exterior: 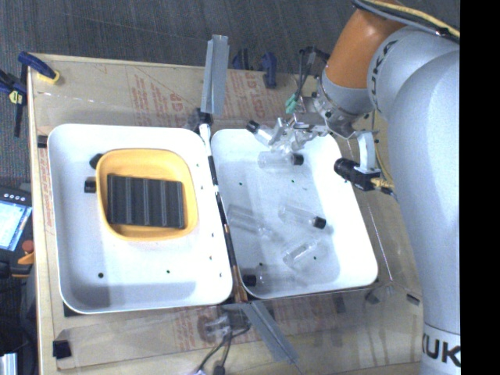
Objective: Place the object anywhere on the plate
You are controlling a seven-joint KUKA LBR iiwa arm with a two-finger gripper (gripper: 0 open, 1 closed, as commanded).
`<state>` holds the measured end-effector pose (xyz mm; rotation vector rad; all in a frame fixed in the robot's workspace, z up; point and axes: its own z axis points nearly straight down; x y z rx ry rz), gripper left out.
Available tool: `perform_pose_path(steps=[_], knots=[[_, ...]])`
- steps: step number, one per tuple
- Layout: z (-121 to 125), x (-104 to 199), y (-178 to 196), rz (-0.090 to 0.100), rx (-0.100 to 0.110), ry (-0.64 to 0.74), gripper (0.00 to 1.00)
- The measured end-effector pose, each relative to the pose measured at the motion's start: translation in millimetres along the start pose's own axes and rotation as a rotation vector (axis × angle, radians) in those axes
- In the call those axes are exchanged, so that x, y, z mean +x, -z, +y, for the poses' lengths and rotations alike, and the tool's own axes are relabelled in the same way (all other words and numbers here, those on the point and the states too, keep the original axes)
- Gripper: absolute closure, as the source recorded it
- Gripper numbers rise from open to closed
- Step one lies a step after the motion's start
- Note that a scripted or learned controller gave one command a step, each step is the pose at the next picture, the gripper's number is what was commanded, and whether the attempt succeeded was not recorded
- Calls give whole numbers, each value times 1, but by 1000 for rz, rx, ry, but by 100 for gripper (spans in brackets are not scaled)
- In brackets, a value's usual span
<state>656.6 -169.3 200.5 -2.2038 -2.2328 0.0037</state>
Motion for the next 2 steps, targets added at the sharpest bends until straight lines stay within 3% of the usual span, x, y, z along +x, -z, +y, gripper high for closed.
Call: perform_pose_path(steps=[1, 2], knots=[[-34, 43, -13, -1, 1, 324, 100], [-44, 87, -10, -2, -1, 443, 100]])
